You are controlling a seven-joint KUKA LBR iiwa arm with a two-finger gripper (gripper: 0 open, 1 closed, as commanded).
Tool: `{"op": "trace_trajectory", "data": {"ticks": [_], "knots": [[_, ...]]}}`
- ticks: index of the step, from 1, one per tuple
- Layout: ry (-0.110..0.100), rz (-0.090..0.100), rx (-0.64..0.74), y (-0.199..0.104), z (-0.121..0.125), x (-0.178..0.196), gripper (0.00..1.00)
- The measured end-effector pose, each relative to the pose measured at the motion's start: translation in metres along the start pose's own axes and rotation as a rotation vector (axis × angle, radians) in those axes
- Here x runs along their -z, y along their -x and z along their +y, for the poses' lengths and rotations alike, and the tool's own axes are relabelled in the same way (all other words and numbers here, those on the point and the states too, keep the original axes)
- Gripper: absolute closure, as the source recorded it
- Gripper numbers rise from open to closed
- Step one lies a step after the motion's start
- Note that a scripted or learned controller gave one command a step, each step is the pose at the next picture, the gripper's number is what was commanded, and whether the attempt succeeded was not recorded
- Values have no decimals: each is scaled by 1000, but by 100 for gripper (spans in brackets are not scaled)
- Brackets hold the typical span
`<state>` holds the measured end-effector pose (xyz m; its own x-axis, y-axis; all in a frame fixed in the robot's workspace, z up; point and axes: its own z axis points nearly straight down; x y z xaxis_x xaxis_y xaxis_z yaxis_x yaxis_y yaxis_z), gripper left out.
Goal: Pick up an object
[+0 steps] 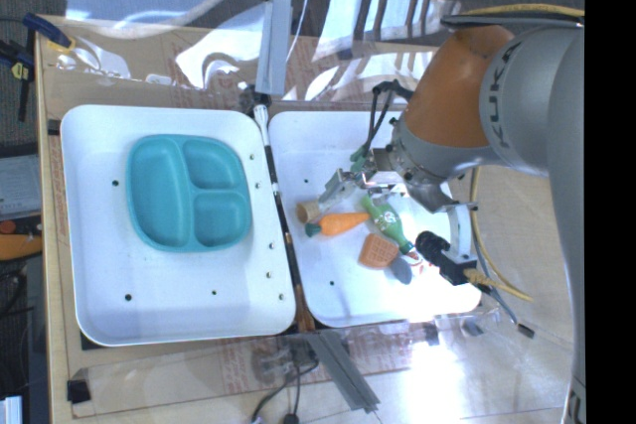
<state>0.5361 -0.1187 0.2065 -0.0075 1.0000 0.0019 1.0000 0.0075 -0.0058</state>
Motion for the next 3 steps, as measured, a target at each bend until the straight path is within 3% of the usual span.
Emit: {"op": "trace_trajectory", "data": {"ticks": [1, 2, 3], "knots": [[0, 0, -85, 31, -4, -115, 0], [-2, -1, -81, 31, -4, -106, 100], [4, -1, -132, -1, 12, 32, 100]]}}
